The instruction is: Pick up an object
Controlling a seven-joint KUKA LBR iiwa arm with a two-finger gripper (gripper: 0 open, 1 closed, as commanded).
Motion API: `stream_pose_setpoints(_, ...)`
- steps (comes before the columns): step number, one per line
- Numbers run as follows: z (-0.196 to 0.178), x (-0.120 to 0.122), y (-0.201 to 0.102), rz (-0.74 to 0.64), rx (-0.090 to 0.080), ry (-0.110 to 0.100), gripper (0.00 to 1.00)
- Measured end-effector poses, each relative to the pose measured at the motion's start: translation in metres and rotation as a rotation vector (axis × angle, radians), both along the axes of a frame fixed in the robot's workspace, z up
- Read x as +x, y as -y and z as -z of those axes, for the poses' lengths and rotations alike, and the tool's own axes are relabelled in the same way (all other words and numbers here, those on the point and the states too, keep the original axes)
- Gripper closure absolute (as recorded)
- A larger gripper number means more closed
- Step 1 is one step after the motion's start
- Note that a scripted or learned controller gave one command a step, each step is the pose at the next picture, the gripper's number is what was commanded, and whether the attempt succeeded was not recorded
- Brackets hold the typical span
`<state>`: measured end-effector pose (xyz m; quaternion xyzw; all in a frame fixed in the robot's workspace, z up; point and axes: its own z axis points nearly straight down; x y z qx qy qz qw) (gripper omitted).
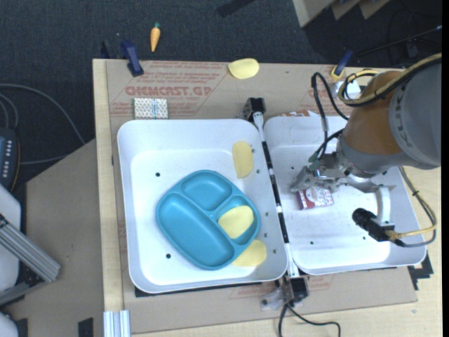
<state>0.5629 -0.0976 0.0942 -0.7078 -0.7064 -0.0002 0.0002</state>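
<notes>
- The left white bin [140, 188] is holding a blue divided plate [200, 223] near its middle, smooth and glossy, with rounded corners.
- A pale yellow piece [236, 220] is sitting in the plate's small compartment on the side towards the right bin.
- A second yellow piece [243, 159] is leaning against the left bin's right wall near its far corner, and a third [250, 254] is lying just off the plate's near edge, by the bin's near right corner.
- The right white bin [337, 255] is carrying a small flat packet [316, 197], red and white with crinkled edges, lying left of that bin's middle.
- The gripper [317, 177] is hanging directly over the packet's far edge, at or just above it; whether it is released or clenched I cannot tell, as the wrist is covering it.
- The grey arm [414, 118] with its orange band is reaching in over the right bin's far right corner.
- A flat yellow piece [243, 68] is resting on the bench at its far edge.
</notes>
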Motion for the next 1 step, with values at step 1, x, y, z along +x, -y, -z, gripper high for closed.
stream_pose_setpoints(1, -0.0907, -0.0365, -0.0475, -0.004, 0.0, 0.001, 1.0)
